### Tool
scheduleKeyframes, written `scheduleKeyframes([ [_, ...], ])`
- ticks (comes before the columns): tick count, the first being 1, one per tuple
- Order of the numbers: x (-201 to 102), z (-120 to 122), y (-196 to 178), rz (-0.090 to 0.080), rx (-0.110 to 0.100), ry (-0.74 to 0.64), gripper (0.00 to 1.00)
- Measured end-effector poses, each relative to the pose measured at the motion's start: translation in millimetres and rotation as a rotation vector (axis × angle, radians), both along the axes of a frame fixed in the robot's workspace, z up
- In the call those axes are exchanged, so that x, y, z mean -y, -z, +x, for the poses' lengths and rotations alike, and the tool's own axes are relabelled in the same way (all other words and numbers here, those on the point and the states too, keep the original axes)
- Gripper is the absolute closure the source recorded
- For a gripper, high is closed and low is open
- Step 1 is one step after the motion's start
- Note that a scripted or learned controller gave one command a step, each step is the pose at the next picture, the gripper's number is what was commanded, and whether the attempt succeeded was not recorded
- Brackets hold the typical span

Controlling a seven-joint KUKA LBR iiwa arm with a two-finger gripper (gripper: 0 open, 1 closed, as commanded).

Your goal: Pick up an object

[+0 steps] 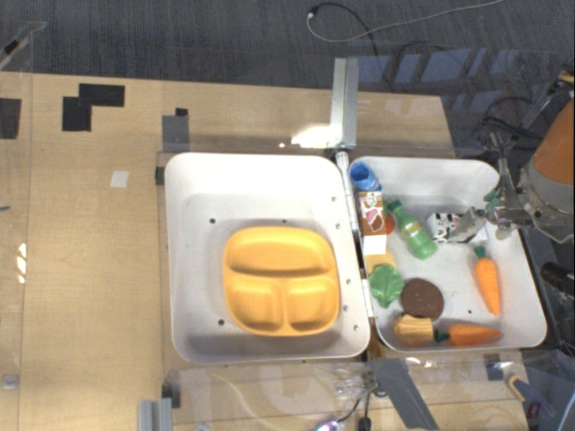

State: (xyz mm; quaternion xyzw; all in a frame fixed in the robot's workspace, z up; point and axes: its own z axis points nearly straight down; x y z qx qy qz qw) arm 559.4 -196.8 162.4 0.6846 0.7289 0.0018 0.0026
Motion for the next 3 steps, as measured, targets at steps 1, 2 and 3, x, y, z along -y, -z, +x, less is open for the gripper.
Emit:
scheduleKeyframes([
  [1, 8, -54, 69, 0.000, -0.001, 0.060, 0.00],
  [2, 8, -52, 58, -0.001, 0.004, 0.059, 1.00],
  [3, -67, -63, -63, 0.002, 0.000, 0.203, 1.00],
])
